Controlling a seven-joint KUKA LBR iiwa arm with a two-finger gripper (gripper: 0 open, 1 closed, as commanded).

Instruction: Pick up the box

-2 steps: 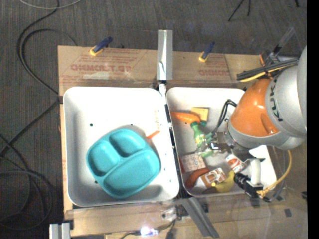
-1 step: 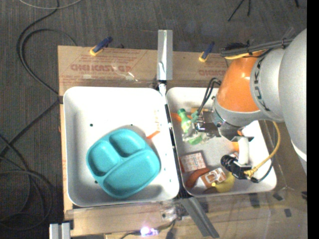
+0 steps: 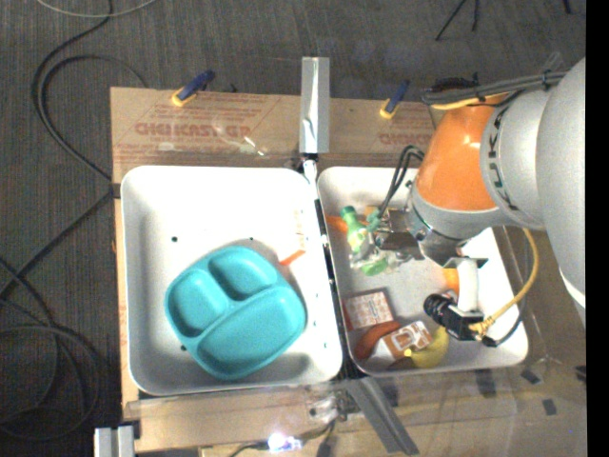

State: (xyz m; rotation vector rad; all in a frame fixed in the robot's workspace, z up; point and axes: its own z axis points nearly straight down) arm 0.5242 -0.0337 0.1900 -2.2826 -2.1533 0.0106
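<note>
Claw (image 3: 381, 241) low (arm (image 3: 476, 160) overhead) beside box (image 3: 367, 308)

- The picture is bright in the middle and darker at the edges, where the floor (image 3: 238, 17) looks dim and grey.
- The two white bins (image 3: 143, 208) shine and look almost washed out.
- The blue tray (image 3: 238, 312) casts a soft shadow on its lower side.
- A small bright glare spot (image 3: 278, 442) shows at the bottom.
- The big grey arm (image 3: 561, 160) looks a bit blurry.
- Small things look fuzzy.
</note>
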